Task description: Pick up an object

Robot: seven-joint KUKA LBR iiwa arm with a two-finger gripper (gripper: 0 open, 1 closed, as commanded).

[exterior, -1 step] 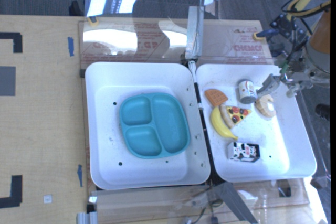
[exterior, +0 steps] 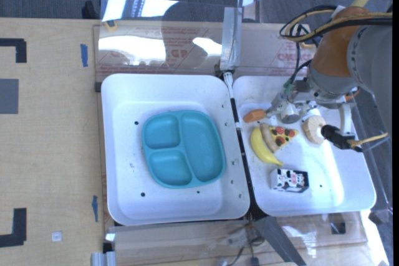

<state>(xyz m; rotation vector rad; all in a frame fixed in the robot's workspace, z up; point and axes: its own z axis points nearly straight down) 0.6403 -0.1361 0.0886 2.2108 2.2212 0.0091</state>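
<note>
Camera view: gripper [exterior: 288, 113] low over right white plastic bin [exterior: 355, 196], near its back-left corner; can't tell its state, nothing visibly held. Just beside it: small orange carrot-like piece [exterior: 254, 115], pizza-slice toy [exterior: 282, 135], yellow banana [exterior: 263, 146], cream round piece [exterior: 312, 129]. Pick not done yet, lift pending.

Gripper [exterior: 288, 110] low in right bin [exterior: 349, 190], above pizza slice [exterior: 282, 134], banana [exterior: 264, 146].
</note>
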